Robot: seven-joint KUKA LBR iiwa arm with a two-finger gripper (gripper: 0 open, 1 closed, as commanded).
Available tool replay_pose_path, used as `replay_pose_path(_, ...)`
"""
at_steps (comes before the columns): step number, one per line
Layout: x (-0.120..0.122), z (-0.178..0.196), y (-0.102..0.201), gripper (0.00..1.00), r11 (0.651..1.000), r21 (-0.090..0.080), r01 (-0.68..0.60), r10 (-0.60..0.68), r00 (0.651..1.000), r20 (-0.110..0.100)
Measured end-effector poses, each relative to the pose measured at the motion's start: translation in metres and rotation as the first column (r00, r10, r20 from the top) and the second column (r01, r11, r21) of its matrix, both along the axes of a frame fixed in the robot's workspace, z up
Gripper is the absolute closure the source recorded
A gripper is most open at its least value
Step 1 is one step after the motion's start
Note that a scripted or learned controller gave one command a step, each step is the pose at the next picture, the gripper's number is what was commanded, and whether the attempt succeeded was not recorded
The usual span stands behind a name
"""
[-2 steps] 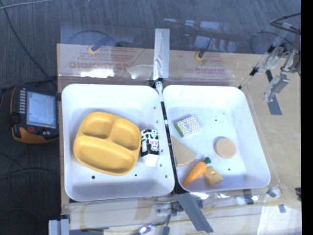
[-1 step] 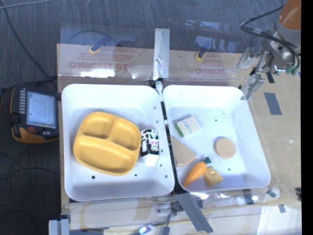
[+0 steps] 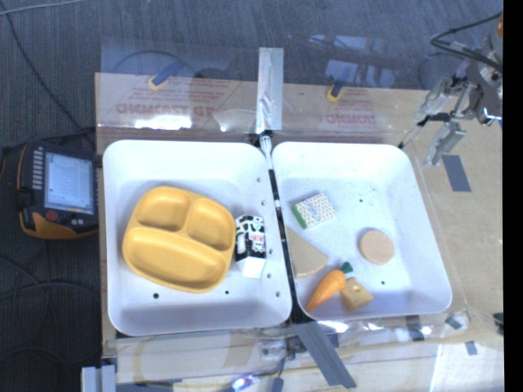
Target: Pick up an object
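The two-finger gripper [image 3: 441, 129] hangs at about two o'clock in the view, outside the bins, above the bench beyond the far right corner of the right white bin [image 3: 417, 219]. Its fingers stand apart with nothing between them.

In the right bin, a small green-and-white checked block [image 3: 315, 209] lies toward ten o'clock of the bin's floor. A round tan disc [image 3: 377, 247] sits toward four o'clock, apart from the rest. A flat tan wedge [image 3: 306, 256] lies against the bin's left wall at about eight o'clock. Just beside it, at six o'clock, an orange toy carrot with a green top [image 3: 328, 287] lies tilted, touching a small yellow-brown cube [image 3: 356, 294].

In the left white bin [image 3: 122, 300], a yellow divided plastic tray [image 3: 178, 237] fills the middle, and a black-and-white cow-patterned carton [image 3: 252, 243] lies at its three o'clock edge, touching it
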State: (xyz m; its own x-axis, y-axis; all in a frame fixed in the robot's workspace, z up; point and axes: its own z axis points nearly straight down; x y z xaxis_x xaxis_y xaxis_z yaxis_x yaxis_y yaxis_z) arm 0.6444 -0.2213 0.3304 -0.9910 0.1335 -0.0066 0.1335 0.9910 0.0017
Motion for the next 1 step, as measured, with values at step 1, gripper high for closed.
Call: replay_pose_path(1,0.0184,-0.0651,-0.0001,0.00,0.850,-0.002,-0.526,0.526,0.850,-0.002)
